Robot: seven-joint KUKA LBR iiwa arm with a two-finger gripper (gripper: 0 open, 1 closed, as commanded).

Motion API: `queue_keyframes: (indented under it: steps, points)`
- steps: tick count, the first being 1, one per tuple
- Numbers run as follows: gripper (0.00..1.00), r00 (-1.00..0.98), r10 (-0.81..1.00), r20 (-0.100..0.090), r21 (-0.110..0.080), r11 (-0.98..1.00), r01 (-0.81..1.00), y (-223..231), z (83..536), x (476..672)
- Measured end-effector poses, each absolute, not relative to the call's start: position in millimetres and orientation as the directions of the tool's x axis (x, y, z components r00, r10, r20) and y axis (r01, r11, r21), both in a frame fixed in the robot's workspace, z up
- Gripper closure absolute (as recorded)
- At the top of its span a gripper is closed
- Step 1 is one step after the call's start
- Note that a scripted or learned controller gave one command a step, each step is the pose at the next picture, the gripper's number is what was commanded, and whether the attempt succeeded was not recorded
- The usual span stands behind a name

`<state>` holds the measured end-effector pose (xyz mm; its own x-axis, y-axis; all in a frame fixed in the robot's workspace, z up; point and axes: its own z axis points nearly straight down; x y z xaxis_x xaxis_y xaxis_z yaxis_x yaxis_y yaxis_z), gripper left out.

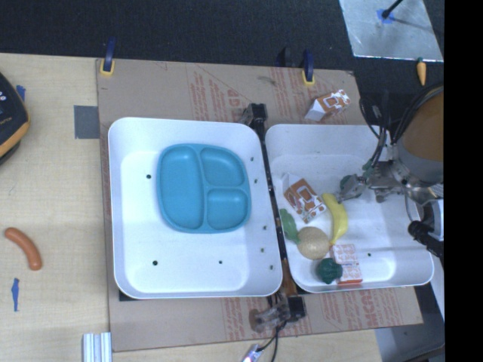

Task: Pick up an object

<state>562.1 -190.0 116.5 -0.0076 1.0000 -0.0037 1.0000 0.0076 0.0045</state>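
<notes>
The right bin (392, 259) holds a cluster of objects near its left side. These are a white and orange carton (302, 198), a yellow banana (336, 216), a green piece (288, 224), a beige round item (312, 242), a dark green item (328, 270) and a red and white packet (348, 263). My gripper (352, 186) reaches in from the right and sits low over the bin, just above and right of the banana's top end. I see nothing in its grasp.
The left bin (128, 202) carries a blue divided plate (203, 188). A small carton (328, 105) lies outside the bins behind the right one. A sausage (23, 247) lies on the bench at far left, and a black and yellow device (9, 119) sits at the left edge.
</notes>
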Motion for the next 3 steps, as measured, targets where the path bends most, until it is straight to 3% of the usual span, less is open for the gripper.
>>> queue_keyframes:
  steps: [1, 2, 3]
  points:
    - [0.0, -0.005, 1.0, 0.0, -0.004, 0.005, 1.0, -155.5, 98.7, 512.8]
    - [1.0, -0.009, 1.0, -0.001, -0.006, 0.009, 1.0, -156.4, 108.7, 512.7]
    - [1.0, -0.005, 1.0, 0.001, -0.002, 0.005, 1.0, -84.7, 196.1, 528.9]
